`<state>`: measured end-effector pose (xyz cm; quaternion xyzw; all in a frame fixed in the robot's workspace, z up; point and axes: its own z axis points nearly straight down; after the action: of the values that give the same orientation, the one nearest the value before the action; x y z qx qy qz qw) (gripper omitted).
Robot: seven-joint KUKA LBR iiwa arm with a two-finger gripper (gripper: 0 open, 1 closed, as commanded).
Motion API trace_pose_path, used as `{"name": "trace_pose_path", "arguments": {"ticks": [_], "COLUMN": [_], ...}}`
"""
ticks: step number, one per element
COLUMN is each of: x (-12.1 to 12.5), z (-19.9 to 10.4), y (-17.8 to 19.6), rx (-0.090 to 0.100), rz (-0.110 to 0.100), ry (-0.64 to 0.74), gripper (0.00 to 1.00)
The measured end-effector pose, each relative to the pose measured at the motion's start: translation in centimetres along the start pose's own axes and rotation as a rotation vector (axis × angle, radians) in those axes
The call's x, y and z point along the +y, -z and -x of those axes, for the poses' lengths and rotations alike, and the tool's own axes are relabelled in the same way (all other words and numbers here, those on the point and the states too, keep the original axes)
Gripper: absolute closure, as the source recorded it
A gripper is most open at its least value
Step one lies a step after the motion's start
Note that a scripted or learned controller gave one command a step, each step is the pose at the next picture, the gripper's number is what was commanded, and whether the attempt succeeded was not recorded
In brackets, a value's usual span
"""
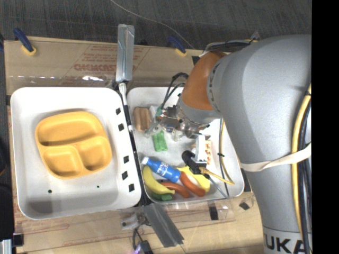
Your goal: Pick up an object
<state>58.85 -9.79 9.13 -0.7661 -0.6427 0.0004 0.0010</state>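
The right bin [139,97] holds several small objects. A green block [159,141] lies near its middle, and a brown piece [140,118] lies by the left wall. My gripper [163,124] hangs low over the bin, just above and slightly right of the green block and right of the brown piece. Toward the front lie a blue bottle [161,169], a yellow banana [151,182], a red-orange piece [184,187], a small green piece [164,197] and another yellow piece [199,180]. The arm's wrist hides the bin's right side.
The left bin [21,194] holds a yellow divided tray [73,143]. A metal clamp bar [125,52] stands between the bins at the back. The grey arm [265,115] covers the right part of the bench.
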Motion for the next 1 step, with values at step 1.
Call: {"name": "trace_pose_path", "arguments": {"ticks": [1], "x": [6.23], "z": [-1.50], "y": [8.03], "rx": [-0.001], "rz": [0.005], "ry": [0.255], "gripper": [0.00]}}
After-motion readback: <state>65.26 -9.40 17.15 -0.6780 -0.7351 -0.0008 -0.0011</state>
